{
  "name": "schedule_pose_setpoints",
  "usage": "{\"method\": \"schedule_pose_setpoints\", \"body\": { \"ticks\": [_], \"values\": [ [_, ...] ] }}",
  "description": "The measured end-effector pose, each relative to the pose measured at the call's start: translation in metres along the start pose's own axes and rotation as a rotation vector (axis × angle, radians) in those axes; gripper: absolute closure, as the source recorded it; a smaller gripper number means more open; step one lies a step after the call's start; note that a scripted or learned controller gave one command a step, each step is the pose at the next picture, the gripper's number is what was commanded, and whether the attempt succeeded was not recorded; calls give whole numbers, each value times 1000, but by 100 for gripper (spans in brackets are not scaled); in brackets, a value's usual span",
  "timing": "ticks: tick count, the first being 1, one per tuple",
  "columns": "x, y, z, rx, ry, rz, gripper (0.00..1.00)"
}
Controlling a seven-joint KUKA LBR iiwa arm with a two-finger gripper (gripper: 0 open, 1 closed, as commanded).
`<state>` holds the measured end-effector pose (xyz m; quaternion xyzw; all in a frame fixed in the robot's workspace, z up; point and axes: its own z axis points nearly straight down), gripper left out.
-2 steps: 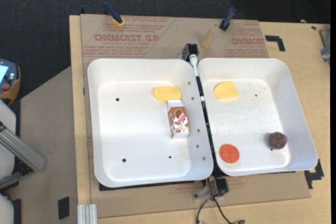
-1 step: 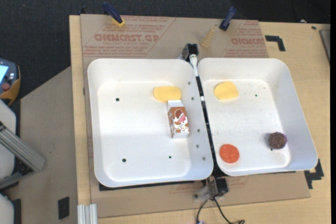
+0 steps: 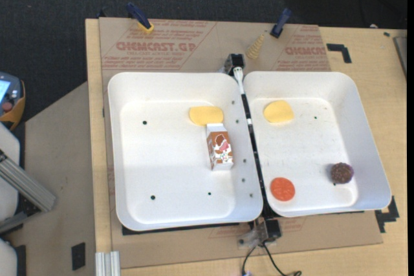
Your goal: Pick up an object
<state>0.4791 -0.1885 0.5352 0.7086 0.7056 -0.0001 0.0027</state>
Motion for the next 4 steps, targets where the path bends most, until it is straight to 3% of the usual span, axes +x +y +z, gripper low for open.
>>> {"method": "schedule_pose_setpoints", "body": {
  "ticks": [1, 4],
  "values": [
    [-38, 0, 0, 0, 0, -1, 100],
    [-36, 3, 0, 0, 0, -4, 100]
  ]
}}
